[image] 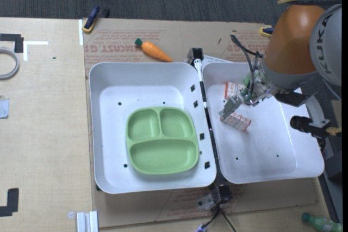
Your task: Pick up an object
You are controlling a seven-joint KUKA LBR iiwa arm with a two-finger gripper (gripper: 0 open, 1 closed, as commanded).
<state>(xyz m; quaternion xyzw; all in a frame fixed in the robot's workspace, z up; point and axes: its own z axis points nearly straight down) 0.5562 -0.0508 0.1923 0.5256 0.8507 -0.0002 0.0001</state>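
Observation:
A small red-and-white patterned box lies in the right bin, near its left wall. My gripper reaches down from the arm's orange band and sits right at the box's upper left end, touching or nearly touching it. A second red-and-white patch shows just behind the gripper; I cannot tell whether it belongs to the same box. The box rests on the bin floor.
A green divided plate lies in the left bin. A toy carrot lies on the cardboard behind the bins. A blue clamp sits at the cardboard's far left corner, and a green bottle lies at the bottom right.

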